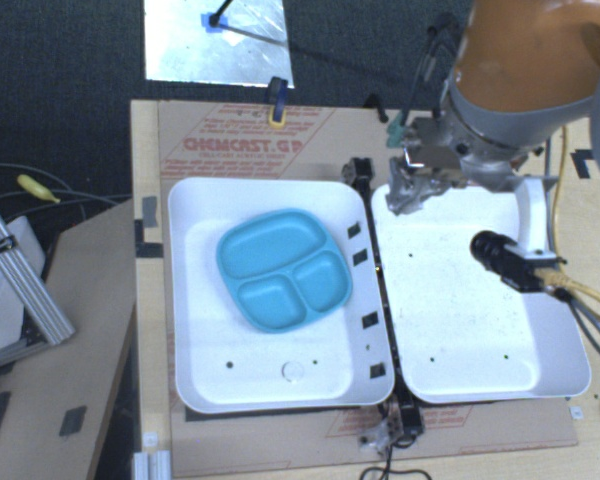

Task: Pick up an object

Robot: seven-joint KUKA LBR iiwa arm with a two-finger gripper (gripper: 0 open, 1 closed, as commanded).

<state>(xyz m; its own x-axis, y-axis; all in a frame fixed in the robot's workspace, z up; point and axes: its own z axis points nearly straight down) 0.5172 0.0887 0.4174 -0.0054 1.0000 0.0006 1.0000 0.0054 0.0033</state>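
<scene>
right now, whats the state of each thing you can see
blue divided plate: lying flat, right way up, in the left bin, apart from the claw
claw: over the far left corner of the right bin, open or shut cannot be told
left bin: holds the plate
right bin: claw above its far corner

Left bin (195,368) and right bin (460,348) abreast on the tabletop (240,138)
Divided plate (283,268) mid left bin; end effector (408,196) over right bin's 11 o'clock corner.
</scene>
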